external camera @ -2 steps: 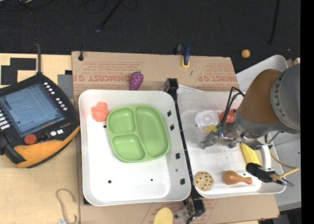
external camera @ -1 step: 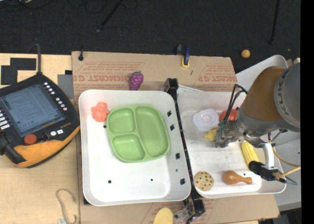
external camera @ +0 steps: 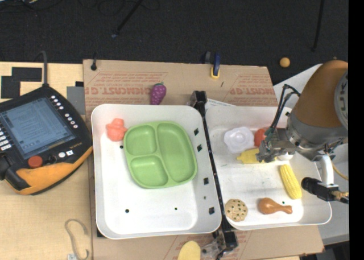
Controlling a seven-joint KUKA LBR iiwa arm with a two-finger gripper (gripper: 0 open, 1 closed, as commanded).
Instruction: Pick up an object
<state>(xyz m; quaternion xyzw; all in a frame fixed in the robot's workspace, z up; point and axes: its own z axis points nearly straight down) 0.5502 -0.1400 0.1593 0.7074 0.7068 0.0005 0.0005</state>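
My gripper point(external camera: 267, 152) hangs low in the right bin point(external camera: 256, 188), at its upper right. It sits right at the end of a small yellow toy point(external camera: 247, 156), and whether it touches the toy is unclear. A red toy point(external camera: 260, 136) lies just behind the gripper, partly hidden by it. A clear white lump point(external camera: 238, 138) rests to its left. A yellow corn cob point(external camera: 290, 180), a brown drumstick point(external camera: 274, 206) and a round cookie point(external camera: 235, 210) lie nearer the front of this bin.
The left bin point(external camera: 114, 196) holds a green divided plate point(external camera: 159, 155) and a pink toy point(external camera: 115, 130). Purple grapes point(external camera: 158, 93) sit on the cardboard behind it. A yellow toy point(external camera: 189, 250) lies past the front edge. A teach pendant point(external camera: 40, 133) rests at far left.
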